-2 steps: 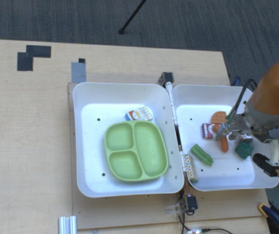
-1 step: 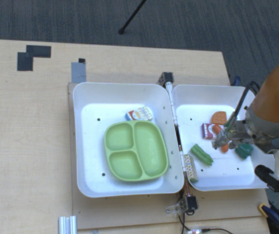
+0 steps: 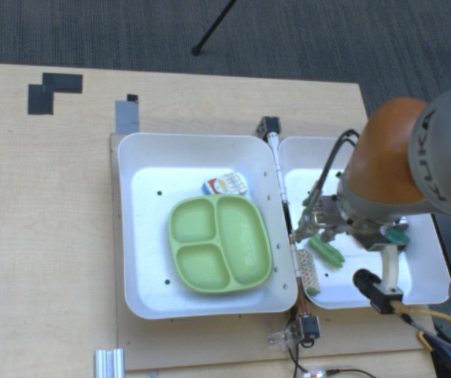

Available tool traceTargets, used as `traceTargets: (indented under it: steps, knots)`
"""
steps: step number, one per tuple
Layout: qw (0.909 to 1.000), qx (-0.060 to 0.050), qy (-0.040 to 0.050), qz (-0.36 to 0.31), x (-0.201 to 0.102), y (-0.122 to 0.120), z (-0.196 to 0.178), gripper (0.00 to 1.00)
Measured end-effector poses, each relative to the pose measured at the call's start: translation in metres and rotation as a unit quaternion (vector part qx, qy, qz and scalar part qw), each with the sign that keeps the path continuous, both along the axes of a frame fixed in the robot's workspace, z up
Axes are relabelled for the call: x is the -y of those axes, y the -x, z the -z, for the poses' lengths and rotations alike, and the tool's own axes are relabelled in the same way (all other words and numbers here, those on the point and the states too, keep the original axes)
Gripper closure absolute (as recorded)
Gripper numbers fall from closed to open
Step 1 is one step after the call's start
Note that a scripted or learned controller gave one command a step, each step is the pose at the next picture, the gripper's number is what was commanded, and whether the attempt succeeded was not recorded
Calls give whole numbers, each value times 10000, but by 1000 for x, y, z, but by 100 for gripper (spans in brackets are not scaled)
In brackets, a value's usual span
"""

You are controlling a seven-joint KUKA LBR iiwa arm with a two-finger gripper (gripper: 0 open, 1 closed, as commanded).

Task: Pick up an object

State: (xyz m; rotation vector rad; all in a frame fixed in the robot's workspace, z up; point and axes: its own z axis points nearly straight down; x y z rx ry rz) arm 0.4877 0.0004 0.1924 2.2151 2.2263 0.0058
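Over the right bin [image 3: 426,278], in the camera view, the gripper [image 3: 312,228] was recorded low at the bin's left side, close to the dividing wall. How far it was open could not be told, and nothing was seen held in it. A green object [image 3: 327,253] lay just beside the gripper; whether they touched could not be settled. A patterned strip [image 3: 308,271] lay against the wall beside it. In the left bin [image 3: 146,235] a green divided plate [image 3: 221,242] and a small packet [image 3: 226,184] were noted, well apart from the gripper. Judgement: the green object was taken as the likely target. The grasp would best be centred across its narrow width, kept clear of wall and strip, and closed firmly before any lift.
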Motion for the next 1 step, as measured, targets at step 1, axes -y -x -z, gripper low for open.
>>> traceTargets:
  steps: [1]
  knots:
    - [10000, -11, 2, 5, -93, 1, 8, 100]
